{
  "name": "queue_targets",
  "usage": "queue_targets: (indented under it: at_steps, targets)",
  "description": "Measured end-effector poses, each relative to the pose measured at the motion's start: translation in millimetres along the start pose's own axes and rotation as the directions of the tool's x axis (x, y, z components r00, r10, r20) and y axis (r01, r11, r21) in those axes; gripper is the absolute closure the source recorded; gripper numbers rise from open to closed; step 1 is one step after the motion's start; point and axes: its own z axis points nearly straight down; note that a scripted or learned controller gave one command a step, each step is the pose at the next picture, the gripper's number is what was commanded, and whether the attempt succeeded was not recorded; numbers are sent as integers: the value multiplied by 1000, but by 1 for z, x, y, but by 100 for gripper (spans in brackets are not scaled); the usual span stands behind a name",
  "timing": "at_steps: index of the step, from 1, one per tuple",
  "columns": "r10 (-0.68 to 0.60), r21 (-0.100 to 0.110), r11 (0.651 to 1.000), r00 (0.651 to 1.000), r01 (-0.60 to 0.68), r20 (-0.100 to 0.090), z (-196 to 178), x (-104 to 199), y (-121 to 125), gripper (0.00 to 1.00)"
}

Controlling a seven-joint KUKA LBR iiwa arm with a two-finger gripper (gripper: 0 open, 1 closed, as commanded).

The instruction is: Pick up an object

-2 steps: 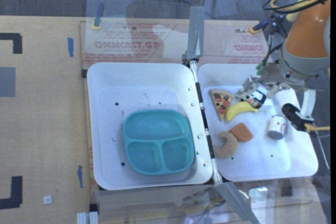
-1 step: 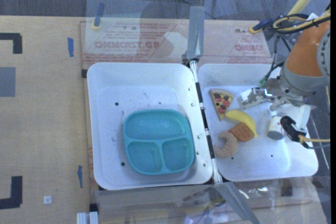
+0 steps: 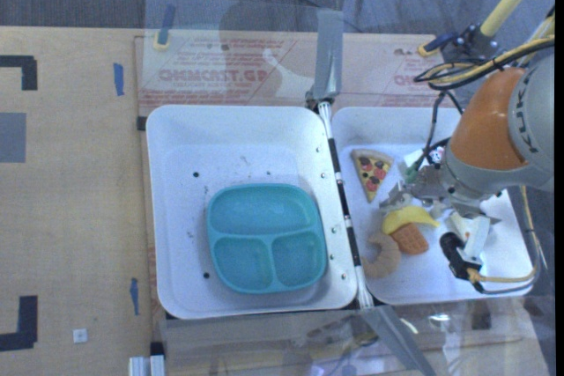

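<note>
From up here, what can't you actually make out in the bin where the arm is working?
- Gripper: finger state unreadable, blurred among toys, under the arm's wrist.
- Yellow toy: partly covered by the gripper; held or lying, unclear.
- Right bin: far side hidden by the arm.
- Tan toy: too small to identify.

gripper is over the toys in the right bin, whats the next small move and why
Probably a short straight descent: the gripper hovers just above the yellow banana toy, close to the orange waffle-like piece and away from the pizza slice, so the banana looks like the nearest target.
</note>
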Motion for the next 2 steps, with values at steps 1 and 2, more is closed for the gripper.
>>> queue_targets:
  at_steps: [1, 2]
  targets:
    - [-3, -3, 1000, 1000, 3, 0, -1, -5, -49, 0]
    - [3, -7, 1000, 1000, -3, 5, -11, -9, -48, 100]
